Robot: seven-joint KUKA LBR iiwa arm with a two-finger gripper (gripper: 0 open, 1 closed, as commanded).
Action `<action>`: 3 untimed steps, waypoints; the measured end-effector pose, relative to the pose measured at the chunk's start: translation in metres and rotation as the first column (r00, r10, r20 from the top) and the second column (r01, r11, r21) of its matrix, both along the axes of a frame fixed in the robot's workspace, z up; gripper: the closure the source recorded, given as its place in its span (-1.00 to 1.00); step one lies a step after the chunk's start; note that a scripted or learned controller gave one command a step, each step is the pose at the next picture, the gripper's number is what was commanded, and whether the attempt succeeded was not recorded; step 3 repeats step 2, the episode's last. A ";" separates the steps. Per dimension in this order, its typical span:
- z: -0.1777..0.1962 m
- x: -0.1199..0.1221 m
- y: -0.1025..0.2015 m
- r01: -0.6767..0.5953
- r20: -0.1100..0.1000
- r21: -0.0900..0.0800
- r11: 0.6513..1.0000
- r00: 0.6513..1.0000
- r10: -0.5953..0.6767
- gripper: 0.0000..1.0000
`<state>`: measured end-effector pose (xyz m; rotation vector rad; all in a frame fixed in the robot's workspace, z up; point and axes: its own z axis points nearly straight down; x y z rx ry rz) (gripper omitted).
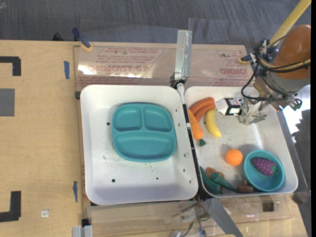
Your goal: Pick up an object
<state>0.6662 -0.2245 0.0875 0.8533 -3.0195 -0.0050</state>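
Yellow banana nr hand

From my seat the light is bright and even, falling from above, so shadows stay soft and short. The claw casts only a faint grey patch onto the white bin beneath it. Far to its left, glare washes over the clear sheet along the back of the surface. The whole frame looks slightly soft, and the claw's metal reads hazy, fine detail lost.
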 end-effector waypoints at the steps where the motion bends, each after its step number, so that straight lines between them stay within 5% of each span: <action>1: 0.001 -0.004 -0.005 0.002 -0.015 -0.004 1.000 1.000 -0.002 -1.00; 2: 0.003 -0.007 0.013 0.553 -0.027 -0.025 0.833 0.833 -0.553 -1.00; 3: 0.003 -0.007 0.013 0.553 -0.027 -0.025 0.833 0.833 -0.553 -1.00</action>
